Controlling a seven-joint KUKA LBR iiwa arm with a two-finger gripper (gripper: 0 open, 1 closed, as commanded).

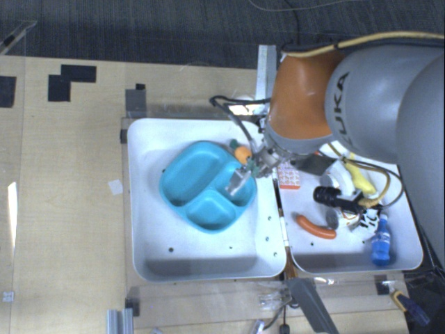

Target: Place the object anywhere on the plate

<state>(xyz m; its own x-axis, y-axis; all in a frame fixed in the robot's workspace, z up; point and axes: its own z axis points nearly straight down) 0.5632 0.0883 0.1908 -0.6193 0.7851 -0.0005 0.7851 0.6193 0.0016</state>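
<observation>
The claw (245, 175) hangs over the right edge of the blue plate (201, 186), which lies in the left white bin (149, 214). The plate has compartments, and the claw is above the upper right one, close to its rim. Just above the claw, and touching or almost touching the plate rim, there is a small orange object (241, 154); it could be a small fruit or a ball, but it is too small to be sure. I cannot tell whether the claw is spread or closed, and I cannot tell if it has anything in it, because the picture is blurred there.

To the right of the claw, in the right white bin (410, 259), there are several things: a red sausage-shaped piece (317, 227) down and right of the claw, a black tool (336, 197) further right, a yellow banana (359, 176) beyond it, and a blue bottle (380, 245) far to the lower right.
</observation>
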